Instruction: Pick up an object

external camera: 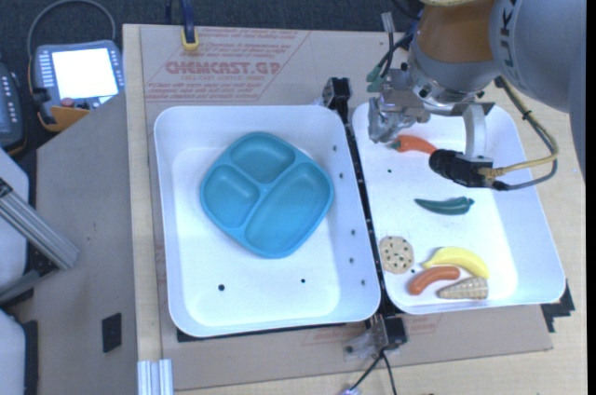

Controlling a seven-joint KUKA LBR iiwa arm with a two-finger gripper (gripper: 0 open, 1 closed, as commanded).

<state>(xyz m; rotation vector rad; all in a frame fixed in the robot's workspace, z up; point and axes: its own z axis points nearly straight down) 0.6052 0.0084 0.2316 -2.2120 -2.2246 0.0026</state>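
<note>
My gripper [386, 130] hangs low over the back left part of the right bin [521, 225], under the orange band of the arm. Just to its right lies a small orange carrot [414, 143], touching or nearly touching the fingers. Nothing shows between the fingers. Further forward in the same bin lie a dark green pepper [445, 205], a round cookie [396, 253], a yellow banana [458, 260], a red sausage [433, 279] and a tan cone [463, 291].
The left bin [186, 272] holds a blue divided plate [267, 194]. A black cable clip [458, 167] of the arm hangs over the right bin. A tablet [84, 73] sits at the far left off the bench.
</note>
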